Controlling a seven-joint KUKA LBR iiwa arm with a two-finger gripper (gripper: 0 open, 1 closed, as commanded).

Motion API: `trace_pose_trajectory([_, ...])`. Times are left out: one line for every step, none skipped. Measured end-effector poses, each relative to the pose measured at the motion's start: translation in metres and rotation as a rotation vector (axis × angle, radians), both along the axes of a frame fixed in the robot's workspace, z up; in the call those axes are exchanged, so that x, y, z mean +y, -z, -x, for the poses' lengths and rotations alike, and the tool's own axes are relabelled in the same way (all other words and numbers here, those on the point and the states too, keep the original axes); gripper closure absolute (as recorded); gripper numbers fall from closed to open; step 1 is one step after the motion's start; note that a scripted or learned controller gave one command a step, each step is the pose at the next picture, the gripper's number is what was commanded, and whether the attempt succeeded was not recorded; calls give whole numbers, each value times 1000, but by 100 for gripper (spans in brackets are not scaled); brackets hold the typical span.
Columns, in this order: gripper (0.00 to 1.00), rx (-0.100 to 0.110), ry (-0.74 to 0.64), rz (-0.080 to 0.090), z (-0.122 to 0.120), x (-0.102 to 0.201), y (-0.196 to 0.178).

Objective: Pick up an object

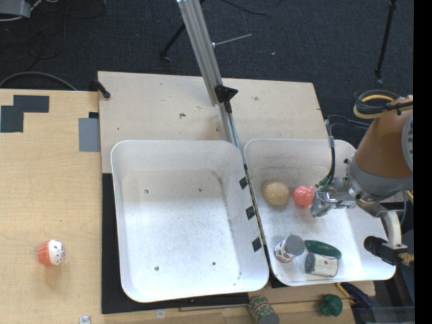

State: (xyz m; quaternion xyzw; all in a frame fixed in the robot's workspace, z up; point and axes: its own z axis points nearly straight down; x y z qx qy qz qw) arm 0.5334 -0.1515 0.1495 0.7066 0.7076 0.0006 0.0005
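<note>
Nothing is being carried yet: no object is seen lifted clear of the right bin [341, 155], so the pick is judged to be at the approach stage, with the grasp and the lift both left to do. The gripper [322, 202] is being held low over the right bin's middle, reaching in from the right, and the pink ball [304, 196] is lying just beside its tip, on the side away from the arm. Contact is being suggested by how close they sit, but whether the ball is touching the metal cannot be told. How the gripper stands, closed or apart, cannot be told either at this size.

The tan ball [275, 192] is resting just beyond the pink one, near the divider. Toward the bin's near edge, a small can [290, 248] and a green-lidded container [322, 258] are lying close together, well apart from the gripper. The left bin [135, 155] is being left alone.
</note>
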Motion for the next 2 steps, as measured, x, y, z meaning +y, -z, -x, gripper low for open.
trace_pose_trajectory([100,-2,1,1,-2,-9,-60])
trace_pose_trajectory([100,1,0,0,-2,-10,-85])
